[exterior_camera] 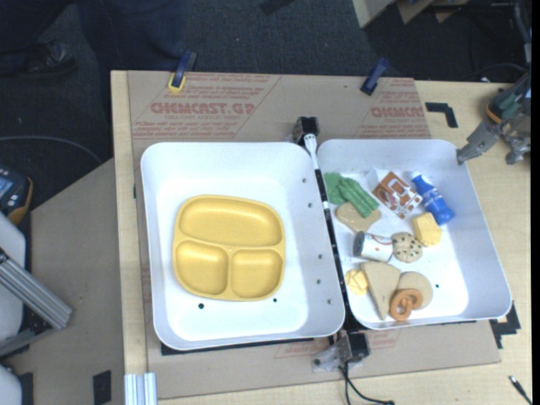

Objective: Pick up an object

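Blue bottle (431,197) lies tilted, long axis running upper-left to lower-right.

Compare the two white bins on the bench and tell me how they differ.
The left bin holds one large thing, a yellow divided plate; the right bin holds a heap of small toy foods, among them a green piece, a blue bottle and a cookie. The plate lies centred in the left bin; the right bin's items crowd its left and middle. Both are shallow, white, round-cornered and sit side by side.
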You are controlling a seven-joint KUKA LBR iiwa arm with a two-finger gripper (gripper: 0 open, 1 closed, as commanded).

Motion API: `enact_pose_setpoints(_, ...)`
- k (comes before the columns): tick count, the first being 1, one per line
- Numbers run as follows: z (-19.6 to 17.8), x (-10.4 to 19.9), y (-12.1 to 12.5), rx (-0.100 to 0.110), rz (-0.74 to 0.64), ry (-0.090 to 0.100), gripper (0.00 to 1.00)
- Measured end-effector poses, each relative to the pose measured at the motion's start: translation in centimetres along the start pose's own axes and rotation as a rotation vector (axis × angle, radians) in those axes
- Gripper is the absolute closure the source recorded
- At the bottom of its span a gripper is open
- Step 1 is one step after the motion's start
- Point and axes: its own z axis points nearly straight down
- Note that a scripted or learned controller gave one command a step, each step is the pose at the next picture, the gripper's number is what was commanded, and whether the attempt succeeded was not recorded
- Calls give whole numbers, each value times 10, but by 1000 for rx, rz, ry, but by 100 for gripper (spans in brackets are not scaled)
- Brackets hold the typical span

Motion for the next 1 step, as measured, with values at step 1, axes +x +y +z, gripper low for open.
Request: enact_pose_setpoints(1,43,5,3,4,-1,1,0)
